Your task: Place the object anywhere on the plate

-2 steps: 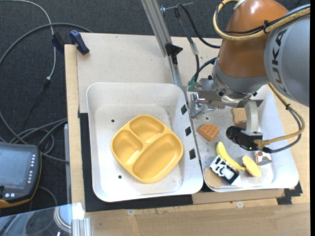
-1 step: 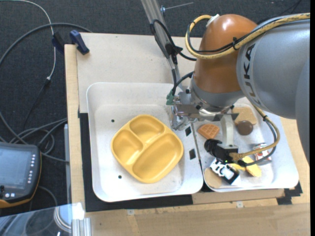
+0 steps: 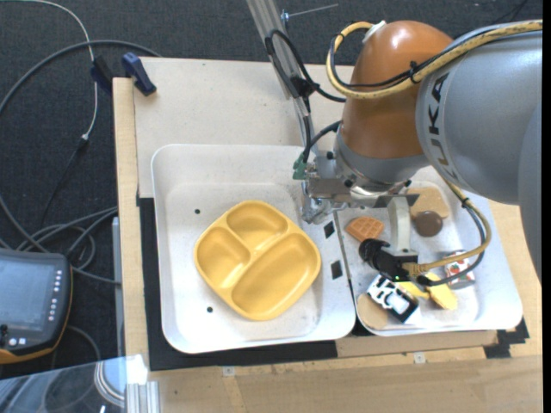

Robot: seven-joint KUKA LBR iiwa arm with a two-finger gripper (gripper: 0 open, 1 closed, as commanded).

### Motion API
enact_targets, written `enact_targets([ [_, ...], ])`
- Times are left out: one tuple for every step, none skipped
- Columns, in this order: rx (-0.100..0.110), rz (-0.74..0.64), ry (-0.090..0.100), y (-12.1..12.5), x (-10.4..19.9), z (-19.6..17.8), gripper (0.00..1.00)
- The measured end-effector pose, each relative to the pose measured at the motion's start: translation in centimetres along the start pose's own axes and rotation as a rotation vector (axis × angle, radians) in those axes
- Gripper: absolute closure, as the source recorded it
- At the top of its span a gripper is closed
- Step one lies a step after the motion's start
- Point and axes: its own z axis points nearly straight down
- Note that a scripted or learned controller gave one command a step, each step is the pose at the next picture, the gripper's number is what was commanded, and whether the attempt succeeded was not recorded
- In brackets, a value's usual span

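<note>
The hand (image 3: 317,212) hangs just right of the yellow plate (image 3: 258,259); grip state — can't tell. The waffle (image 3: 365,228) sits just right of the hand, away from the plate.

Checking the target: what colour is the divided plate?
Yellow; the plate shows clearly in the camera view.

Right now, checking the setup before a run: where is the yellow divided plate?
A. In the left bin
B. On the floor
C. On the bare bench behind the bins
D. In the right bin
A: the yellow plate lies flat in the left bin, apart from the toys in the right bin.
</note>
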Motion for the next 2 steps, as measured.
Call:
enact_targets([
  [-0.003, 0.002, 0.000, 1.4, -1.0, -1.8, 1.00],
  [0.005, -0.004, 0.002, -1.4, 3.3, -0.3, 1.00],
])
